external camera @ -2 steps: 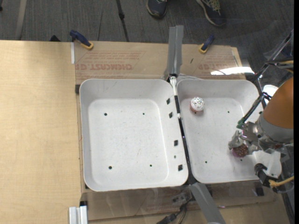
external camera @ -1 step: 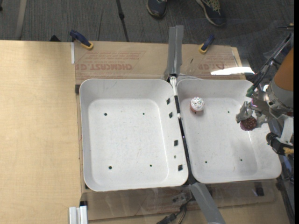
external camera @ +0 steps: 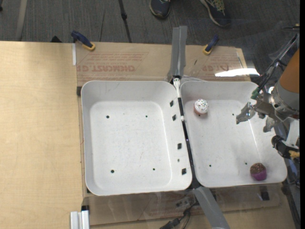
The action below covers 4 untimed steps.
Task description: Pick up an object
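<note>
as we look down at a slant on the wooden surface [external camera: 38, 128], we see two shallow white bins side by side on a sheet of cardboard [external camera: 124, 63]. the left bin [external camera: 88, 137] has only small dark marks on its floor. the right bin [external camera: 224, 175] holds two small things: a white ball with speckles [external camera: 201, 106] near its far left corner, close to the divide between the bins, and a small purple and brown object [external camera: 258, 171] near its front right corner. the two are well apart.

the grey and orange arm [external camera: 288, 87] reaches in from the right, and its pincer [external camera: 252, 111] sits over the right side of the right bin, roughly between the two things but touching neither. we see nothing between its tips. whether it is spread wide or drawn narrow we cannot tell, because the shapes are small and cluttered.

we judge the task barely begun: both things lie on the bin floor, none is lifted, and the pincer must yet settle over one, close on it and raise it. two clamps [external camera: 83, 40] pin the cardboard at the far edge, and someone's shoes [external camera: 162, 1] stand beyond.
</note>
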Each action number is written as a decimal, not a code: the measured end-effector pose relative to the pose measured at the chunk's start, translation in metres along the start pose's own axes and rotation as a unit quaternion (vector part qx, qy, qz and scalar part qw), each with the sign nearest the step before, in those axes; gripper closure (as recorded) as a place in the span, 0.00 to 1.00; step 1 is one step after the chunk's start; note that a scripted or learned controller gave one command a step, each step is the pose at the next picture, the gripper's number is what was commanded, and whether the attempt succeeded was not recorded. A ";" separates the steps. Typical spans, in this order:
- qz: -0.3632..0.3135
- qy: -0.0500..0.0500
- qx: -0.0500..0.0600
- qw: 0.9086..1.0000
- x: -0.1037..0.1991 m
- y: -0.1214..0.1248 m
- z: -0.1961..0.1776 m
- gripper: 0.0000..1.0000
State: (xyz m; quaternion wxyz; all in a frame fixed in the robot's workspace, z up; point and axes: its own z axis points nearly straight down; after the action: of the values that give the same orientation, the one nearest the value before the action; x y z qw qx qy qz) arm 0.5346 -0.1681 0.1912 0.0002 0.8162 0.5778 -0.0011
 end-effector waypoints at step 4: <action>0.161 0.001 0.002 0.987 0.008 -0.056 0.101 0.00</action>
State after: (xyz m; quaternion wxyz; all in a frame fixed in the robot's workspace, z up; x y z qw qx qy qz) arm 0.4841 -0.1423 0.0903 -0.0018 0.8987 0.4386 -0.0020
